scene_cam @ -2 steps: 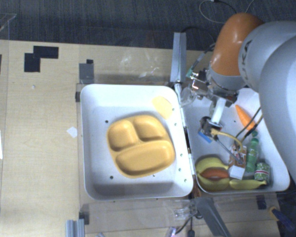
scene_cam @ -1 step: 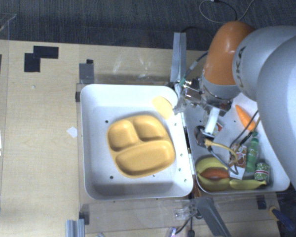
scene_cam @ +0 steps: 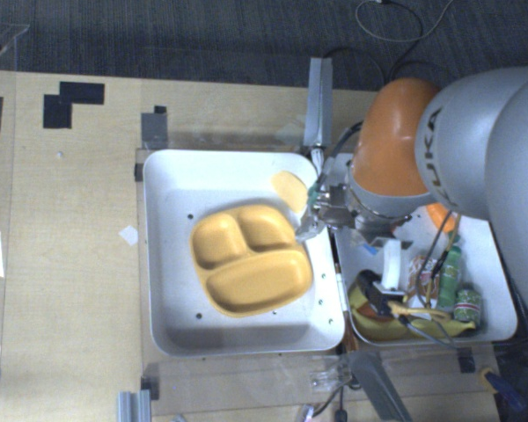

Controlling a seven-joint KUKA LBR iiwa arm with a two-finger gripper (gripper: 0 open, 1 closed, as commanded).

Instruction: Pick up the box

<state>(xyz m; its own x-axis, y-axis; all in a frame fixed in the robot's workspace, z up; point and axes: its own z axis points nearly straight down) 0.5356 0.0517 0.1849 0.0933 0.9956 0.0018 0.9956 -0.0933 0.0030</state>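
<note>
I see the box (scene_cam: 249, 258) — a yellow compartment tray — lying flat in the left bin (scene_cam: 167, 323), not lifted. My gripper (scene_cam: 311, 214) sits at its upper right edge; whether the jaws are spread, I cannot tell — the pickup remains undone.

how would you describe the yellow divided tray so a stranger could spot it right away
Start at the left white bin. Lying in its middle is the yellow tray, moulded into three compartments. The small pale yellow piece nearby, toward the bin's upper right corner, is flat and undivided; the tray is far larger.
</note>
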